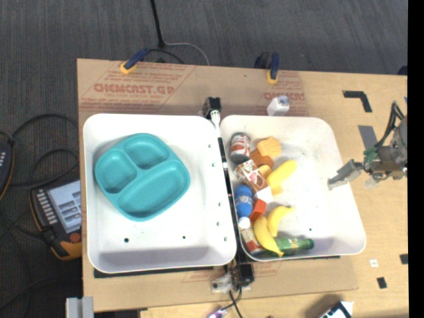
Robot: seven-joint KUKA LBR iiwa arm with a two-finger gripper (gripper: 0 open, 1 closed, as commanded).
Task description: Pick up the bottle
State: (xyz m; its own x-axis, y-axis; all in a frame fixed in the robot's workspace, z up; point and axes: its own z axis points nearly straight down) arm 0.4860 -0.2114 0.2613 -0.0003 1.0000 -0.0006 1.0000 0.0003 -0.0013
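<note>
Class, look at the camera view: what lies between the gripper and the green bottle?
In the camera view, bare white floor of the right bin separates the gripper from the green bottle.

You're looking at a lab: a cardboard-topped counter [318, 91] held by clamps [134, 60], two white bins [99, 244], loose cables [26, 128] on grey carpet [66, 18].

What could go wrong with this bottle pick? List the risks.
1. The green bottle lies flat against the front wall of the right bin, leaving little room for fingers on that side.
2. A banana overlaps the bottle's left end, so a grasp there may catch the fruit or drag it along.
3. The gripper sits at the bin's right edge, well away from the bottle, so it would need to travel and reorient along the wall, risking a collision.
</note>
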